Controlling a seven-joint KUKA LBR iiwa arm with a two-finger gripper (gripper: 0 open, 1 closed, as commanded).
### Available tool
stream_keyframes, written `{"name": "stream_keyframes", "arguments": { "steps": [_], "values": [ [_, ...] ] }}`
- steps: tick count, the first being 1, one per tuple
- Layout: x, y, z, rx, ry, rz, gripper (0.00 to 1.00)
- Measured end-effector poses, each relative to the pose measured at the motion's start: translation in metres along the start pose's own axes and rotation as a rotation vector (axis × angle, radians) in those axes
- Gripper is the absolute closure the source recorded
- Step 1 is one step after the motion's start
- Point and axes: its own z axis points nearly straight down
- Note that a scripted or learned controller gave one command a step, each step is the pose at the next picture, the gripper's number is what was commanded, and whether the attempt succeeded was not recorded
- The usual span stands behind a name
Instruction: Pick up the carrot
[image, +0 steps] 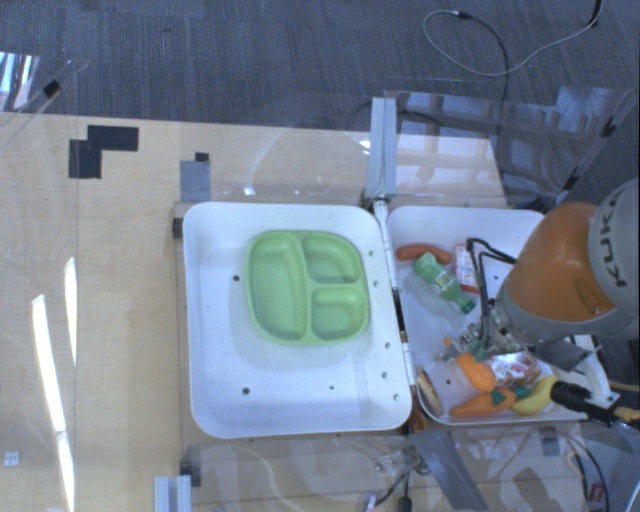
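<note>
The carrot (476, 373) lies at lower right of the frame in the right bin (437, 228). It looks light, stiff and smooth-skinned, so mid-body is probably best. The gripper's (487, 335) state is impossible to tell.

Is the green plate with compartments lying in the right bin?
No, the green plate lies in the left bin, while the right bin holds the carrot and other items.
</note>
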Motion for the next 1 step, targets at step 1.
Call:
{"name": "stream_keyframes", "arguments": {
  "steps": [1],
  "values": [
    [0.0579, 0.0318, -0.0842, 0.012, 0.009, 0.053, 1.0]
  ]
}}
